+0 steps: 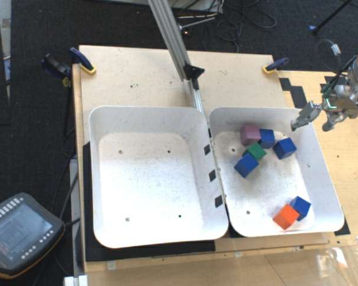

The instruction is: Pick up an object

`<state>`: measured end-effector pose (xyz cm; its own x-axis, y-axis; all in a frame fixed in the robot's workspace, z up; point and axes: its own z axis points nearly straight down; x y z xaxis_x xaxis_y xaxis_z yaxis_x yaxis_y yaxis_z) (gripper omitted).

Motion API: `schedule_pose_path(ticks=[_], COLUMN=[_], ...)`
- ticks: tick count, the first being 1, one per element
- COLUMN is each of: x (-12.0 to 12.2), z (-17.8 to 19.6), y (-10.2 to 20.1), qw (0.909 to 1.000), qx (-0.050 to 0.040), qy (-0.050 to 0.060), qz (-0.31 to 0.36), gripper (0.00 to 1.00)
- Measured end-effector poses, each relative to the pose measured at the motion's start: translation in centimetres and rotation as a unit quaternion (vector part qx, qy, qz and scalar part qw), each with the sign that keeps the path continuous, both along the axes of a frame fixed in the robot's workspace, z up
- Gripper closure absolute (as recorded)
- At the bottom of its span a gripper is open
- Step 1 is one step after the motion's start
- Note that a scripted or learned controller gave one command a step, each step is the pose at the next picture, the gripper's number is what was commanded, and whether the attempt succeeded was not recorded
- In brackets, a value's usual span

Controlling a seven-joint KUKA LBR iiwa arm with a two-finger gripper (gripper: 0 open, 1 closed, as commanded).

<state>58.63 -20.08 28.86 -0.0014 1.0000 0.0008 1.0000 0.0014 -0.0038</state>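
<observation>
Claw [319,119] sits at the right edge of the frame, fingers spread apart with nothing between them, hanging just off the right bin's [322,159] upper right rim. So no pick yet, basically all of it's left. Nearest grabs: blue cube [284,148], then the pink [249,134] and green [256,151] ones. The arm's mostly cut off by the frame, so height over the bin is hard to judge.

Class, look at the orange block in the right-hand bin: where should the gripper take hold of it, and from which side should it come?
Probably from straight above, closing on the two free side faces of the orange block. A blue block presses against its upper-right side, and the right bin's wall rises close by, so a sideways approach looks cramped. The gripper is at the bin's upper right rim.
</observation>
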Motion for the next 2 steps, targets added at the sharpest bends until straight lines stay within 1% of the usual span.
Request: schedule_pose_path(ticks=[1,2], x=[0.1,0.6], z=[0.2,-6.0], y=[0.0,-0.1], qw=[1.0,1.0], qx=[-0.0008,-0.0001], qy=[-0.002,0.001], qz=[0.001,-0.001], gripper=[0.0,0.0])
